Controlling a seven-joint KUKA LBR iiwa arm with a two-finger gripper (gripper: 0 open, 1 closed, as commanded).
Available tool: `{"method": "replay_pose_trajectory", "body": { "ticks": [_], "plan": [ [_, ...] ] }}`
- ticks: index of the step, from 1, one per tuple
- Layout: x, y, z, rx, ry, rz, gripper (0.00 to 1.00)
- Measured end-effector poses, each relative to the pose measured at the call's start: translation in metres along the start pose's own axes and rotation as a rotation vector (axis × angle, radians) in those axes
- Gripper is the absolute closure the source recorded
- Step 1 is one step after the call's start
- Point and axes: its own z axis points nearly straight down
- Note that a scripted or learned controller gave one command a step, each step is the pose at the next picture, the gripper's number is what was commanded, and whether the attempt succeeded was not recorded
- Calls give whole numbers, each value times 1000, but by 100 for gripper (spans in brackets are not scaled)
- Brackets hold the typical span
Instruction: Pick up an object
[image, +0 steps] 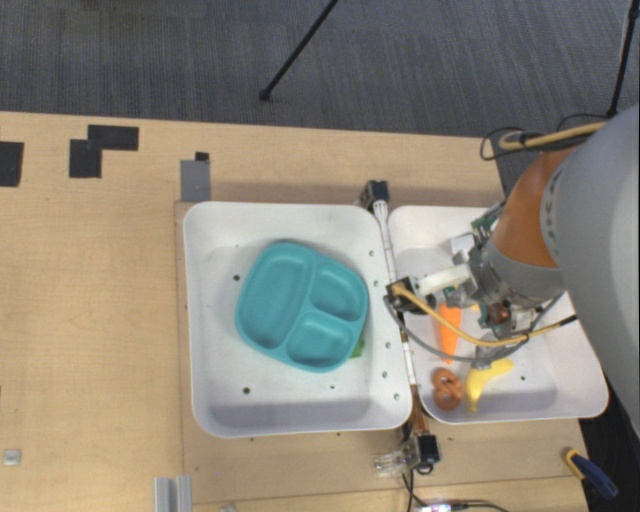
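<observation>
The arm reaches over the right bin (420, 235), and my gripper (462, 300) hangs low inside it, above the upper end of an orange carrot-shaped piece (450, 330). A yellow piece (485, 380) and a small brown ring-shaped piece (447, 388) lie near that bin's front wall. In the left bin (215, 400) a teal divided plate (303, 305) lies flat, with a sliver of something green (358, 347) peeking out from under its lower right edge. The wrist and cables hide whatever lies directly beneath the gripper.
The two bins meet at a central ridge (395, 300) just left of the gripper. A yellow cable (440, 345) loops from the wrist across the right bin. Dark markers (100, 148) sit on the wooden bench at the far left.
</observation>
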Motion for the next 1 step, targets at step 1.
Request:
{"method": "replay_pose_trajectory", "body": {
  "ticks": [1],
  "plan": [
    [-36,61,96,0,1,-110,0]
  ]
}}
